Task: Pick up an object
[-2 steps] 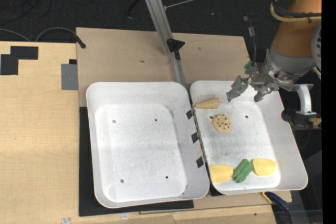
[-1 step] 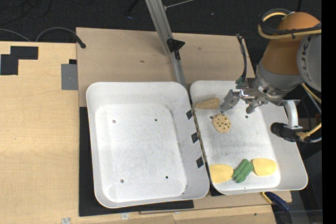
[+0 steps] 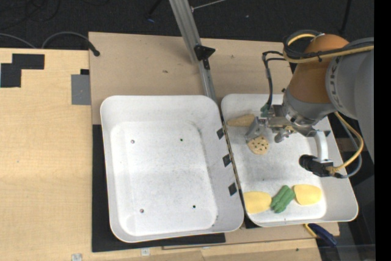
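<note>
Low, claw (image 3: 264, 126) above cookie (image 3: 259, 145)

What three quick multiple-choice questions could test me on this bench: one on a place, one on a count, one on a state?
1. Where does the round speckled tan cookie-like piece lie?
A. left bin
B. right bin
C. on the wooden bench

2. How many flat yellow pieces lie in the shallow white right bin?
A. one
B. two
C. four

3. How does the bumpy green piece lie?
A. between the yellow pieces
B. alone in a far corner
C. hanging over the rim

Answers: 1 B, it lies beside the end effector. 2 B, one and another. 3 A, flanked by both.
</note>
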Tool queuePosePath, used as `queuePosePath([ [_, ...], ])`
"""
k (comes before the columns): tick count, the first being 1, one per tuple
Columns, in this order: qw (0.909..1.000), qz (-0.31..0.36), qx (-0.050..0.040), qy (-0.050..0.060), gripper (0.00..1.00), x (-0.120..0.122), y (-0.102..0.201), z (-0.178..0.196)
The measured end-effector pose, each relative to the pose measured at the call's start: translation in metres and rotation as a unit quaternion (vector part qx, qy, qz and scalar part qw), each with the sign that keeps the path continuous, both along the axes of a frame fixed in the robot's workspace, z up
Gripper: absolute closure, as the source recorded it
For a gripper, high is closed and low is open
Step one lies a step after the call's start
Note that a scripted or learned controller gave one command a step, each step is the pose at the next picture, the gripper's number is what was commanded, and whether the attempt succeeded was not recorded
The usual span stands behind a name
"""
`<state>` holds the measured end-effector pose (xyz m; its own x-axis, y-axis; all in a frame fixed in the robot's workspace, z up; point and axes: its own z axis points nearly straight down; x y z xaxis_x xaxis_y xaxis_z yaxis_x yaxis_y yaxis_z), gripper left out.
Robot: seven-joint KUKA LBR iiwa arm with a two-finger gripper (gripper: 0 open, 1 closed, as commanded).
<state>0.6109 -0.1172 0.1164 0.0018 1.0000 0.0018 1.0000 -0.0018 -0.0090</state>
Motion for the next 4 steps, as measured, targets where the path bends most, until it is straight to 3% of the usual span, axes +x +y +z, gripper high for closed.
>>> queuePosePath([
  [1, 1.0000, -0.003, -0.0004, -0.002, 1.00, 0.001, -0.002, 0.014],
  [3, 1.0000, 0.001, -0.0013, -0.007, 1.00, 0.004, -0.004, 0.120],
  [4, 1.0000, 0.001, -0.0011, -0.005, 1.00, 0.005, -0.006, 0.154],
])
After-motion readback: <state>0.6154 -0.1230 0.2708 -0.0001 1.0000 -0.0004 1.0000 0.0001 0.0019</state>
